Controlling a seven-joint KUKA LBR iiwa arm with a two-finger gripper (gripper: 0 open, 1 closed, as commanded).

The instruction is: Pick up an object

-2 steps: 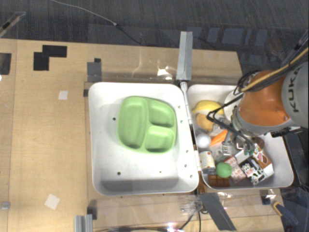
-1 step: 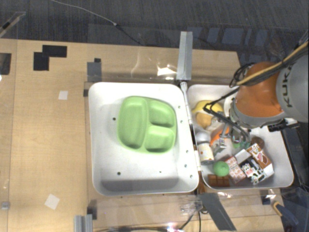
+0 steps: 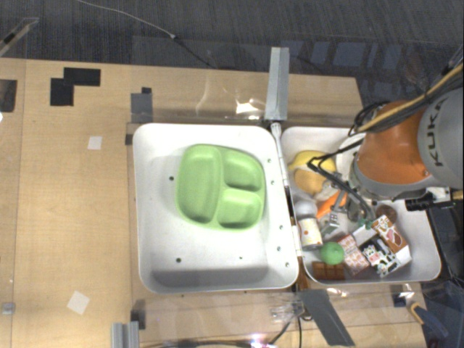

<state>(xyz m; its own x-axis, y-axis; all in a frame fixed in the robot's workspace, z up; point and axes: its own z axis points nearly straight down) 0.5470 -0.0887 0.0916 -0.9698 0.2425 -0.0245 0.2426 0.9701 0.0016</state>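
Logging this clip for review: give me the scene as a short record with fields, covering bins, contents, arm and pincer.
left bin: holds a green divided tray, upside down or not cannot be told
right bin: crowded with small items
items seen: green ball, yellow fruit, small white jar, printed cards
arm: reaches in from the right, over the right bin
pincer: low among the items; grasp cannot be told
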